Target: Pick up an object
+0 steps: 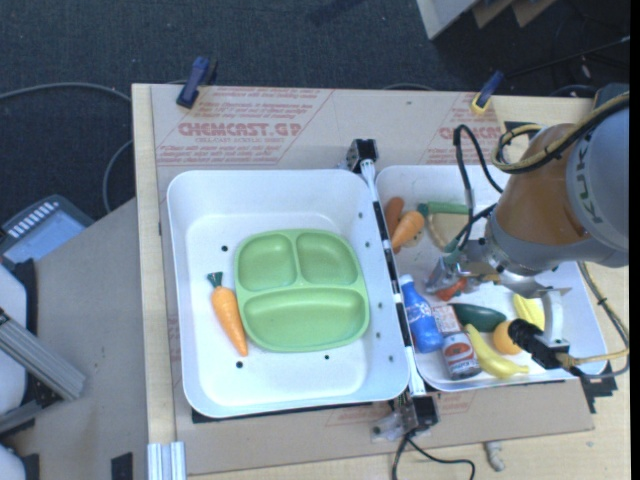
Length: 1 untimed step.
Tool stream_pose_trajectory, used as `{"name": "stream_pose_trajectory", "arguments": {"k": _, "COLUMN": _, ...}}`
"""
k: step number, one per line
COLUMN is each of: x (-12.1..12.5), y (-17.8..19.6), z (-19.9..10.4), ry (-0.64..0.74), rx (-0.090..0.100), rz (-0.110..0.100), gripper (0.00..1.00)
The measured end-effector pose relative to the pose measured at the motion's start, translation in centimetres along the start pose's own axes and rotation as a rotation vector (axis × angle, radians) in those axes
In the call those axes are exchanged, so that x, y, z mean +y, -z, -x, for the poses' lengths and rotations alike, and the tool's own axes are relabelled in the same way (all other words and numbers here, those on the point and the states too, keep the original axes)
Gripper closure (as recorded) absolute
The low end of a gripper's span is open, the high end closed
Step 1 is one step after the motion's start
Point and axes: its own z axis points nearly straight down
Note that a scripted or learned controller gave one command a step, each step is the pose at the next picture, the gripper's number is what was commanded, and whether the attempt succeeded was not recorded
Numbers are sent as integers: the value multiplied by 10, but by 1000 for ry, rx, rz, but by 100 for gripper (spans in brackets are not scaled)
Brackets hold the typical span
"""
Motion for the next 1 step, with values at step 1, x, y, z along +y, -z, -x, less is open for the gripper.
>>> {"name": "stream_pose_trajectory", "arguments": {"k": 1, "x": 12, "y": 140, "z": -54, "ry": 3, "rx": 1, "rz": -2, "gripper": 100}}
